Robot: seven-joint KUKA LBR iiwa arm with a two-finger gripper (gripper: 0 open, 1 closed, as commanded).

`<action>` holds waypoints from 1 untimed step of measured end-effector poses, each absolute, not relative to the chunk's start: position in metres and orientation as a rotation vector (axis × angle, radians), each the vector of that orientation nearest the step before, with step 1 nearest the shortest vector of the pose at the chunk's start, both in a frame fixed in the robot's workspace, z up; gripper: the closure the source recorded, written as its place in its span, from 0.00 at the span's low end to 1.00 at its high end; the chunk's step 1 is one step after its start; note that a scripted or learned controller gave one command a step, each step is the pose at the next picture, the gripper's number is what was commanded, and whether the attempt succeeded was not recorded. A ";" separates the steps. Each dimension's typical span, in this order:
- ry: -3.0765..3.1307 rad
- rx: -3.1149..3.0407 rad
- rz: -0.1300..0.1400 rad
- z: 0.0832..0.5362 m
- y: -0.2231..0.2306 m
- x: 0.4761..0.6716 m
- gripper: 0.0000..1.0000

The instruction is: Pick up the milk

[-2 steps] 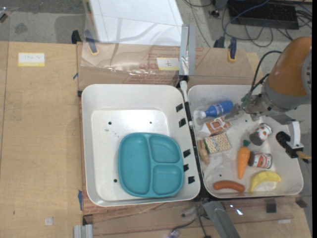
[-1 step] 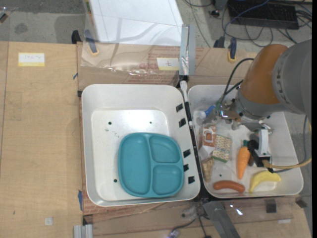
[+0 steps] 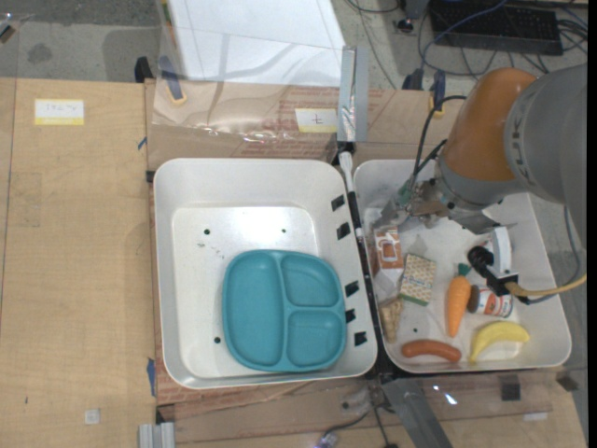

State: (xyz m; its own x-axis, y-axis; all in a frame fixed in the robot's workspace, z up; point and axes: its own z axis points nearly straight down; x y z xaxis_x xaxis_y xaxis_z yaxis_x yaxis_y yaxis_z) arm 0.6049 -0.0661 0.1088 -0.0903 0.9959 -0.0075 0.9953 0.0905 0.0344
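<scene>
the arm (image 3: 508,129) is reaching in over the right bin (image 3: 550,339), and its gripper (image 3: 410,203) is hanging low near the bin's back left corner. whether it is gripping anything i cannot tell, since the wrist is covering that spot. the milk is hard to pick out for certain: my best guess is the small carton (image 3: 388,248) lying just below and slightly left of the gripper, close against the bin's left wall (its label is too small to read). further out on the same side, a patterned packet (image 3: 419,278) is lying, then a carrot (image 3: 456,302), a small bottle (image 3: 492,301), a sausage (image 3: 430,350) and a banana (image 3: 496,338), all well apart from the gripper. the teal plate (image 3: 283,311) is sitting in the left bin (image 3: 177,250). the risk, as i am judging it, is the wall: a carton pressed against it is leaving little room for a finger, so the grip may be slipping off or catching the packet instead.
</scene>
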 end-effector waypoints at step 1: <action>2.508 1.826 0.031 0.110 -0.066 0.591 0.00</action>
